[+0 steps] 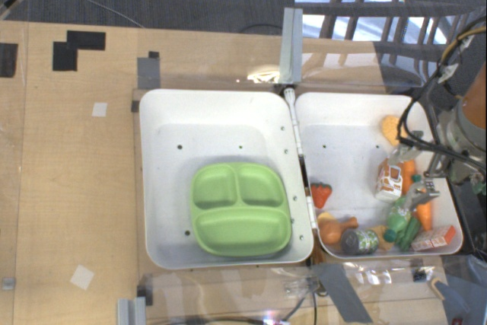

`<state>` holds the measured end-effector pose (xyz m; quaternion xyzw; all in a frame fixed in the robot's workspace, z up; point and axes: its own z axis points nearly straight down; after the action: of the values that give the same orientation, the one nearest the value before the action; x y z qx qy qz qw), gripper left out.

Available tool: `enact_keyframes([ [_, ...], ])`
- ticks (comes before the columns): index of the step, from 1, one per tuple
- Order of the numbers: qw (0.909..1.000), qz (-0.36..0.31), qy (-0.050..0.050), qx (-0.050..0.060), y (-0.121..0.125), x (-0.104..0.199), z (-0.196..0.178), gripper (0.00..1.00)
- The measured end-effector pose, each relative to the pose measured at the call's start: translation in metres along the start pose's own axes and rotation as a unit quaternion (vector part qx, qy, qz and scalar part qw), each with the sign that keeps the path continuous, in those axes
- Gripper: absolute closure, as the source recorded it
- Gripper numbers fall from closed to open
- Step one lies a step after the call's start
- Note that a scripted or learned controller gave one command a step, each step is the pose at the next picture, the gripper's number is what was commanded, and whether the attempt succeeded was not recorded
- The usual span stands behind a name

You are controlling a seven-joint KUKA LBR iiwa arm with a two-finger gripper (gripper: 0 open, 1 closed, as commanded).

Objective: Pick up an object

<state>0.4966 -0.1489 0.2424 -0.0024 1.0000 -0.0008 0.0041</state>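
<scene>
Bench (76,186): light wood surface, with black markers near the far left corner and small pale squares on the left side.
Left bin (163,125): shallow, white, touching the right bin along its right wall.
Green tray (240,208): divided plate with three compartments, lying flat in the near half of the left bin, close to the bin's front wall.
Right bin (342,118): shallow, white; its far half is bare, its contents gathered along the near and right sides.
Strawberry (322,194): red toy fruit with green top, near the right bin's left wall, apart from the other items.
Orange piece (337,227): in the near-left corner of the right bin, just beside a dark round item (358,241) with a green patch.
Carton (391,179): small white and brown pack, upright or tilted, cannot tell which, just left of the gripper.
Green vegetable (401,221): among orange carrot-like pieces (424,214) near the front right corner.
Yellow item (390,129): by the right wall, further back.
Gripper (423,190): low over the cluster at the right side of the right bin, beside the carton; whether the fingers are spread or closed, cannot tell. No item is seen between them.
Arm (464,118): grey, entering from the right, with dark cables looped alongside.
</scene>
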Motion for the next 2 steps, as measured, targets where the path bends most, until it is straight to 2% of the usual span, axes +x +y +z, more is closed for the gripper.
enact_keyframes([
  [1,0.997,0.078,-0.001,0.0,0.006,-0.041,0.147,0.0],
  [2,0.9993,-0.038,-0.002,0.0,-0.035,-0.123,0.155,0.0],
])
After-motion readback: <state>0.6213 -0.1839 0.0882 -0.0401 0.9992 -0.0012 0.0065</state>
